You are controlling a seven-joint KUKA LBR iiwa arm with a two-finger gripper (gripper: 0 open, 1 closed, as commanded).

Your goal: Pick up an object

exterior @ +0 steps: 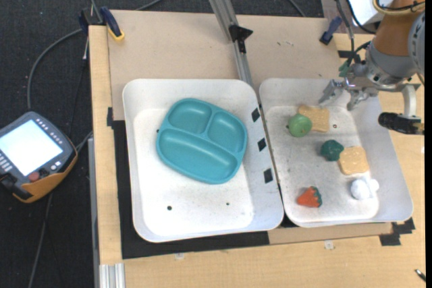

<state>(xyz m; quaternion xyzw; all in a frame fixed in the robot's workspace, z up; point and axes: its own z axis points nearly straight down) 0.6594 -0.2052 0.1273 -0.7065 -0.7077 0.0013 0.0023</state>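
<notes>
Pincer: pincer (344, 94) hangs over the far end of the right bin (398, 165); fingers spread apart, nothing between them.
Nearest object: tan block (315, 119), just beside the pincer on its near-left side; flat-topped, squarish, lying tilted.
Beside tan block: green ball (300, 125) touches the block's left edge; round, smooth.
Nearer than tan block: dark green lump (331, 150), then a second tan piece (353, 160) close to it.
Nearest end from tan block: white round piece (360, 189) and red piece with green top (309, 197), well apart from the pincer.
Risk 1: closing on the tan block may nudge the green ball; the ball probably rolls and the block pivots out of the grip.
Risk 2: the pincer sits near the bin's far wall; a descent here could catch the rim.
Risk 3: small rounded pieces likely squirt out from between the fingers.
Left of tan block: left bin (145, 212) on the desk (169, 44) holds a teal divided plate (202, 139).
</notes>
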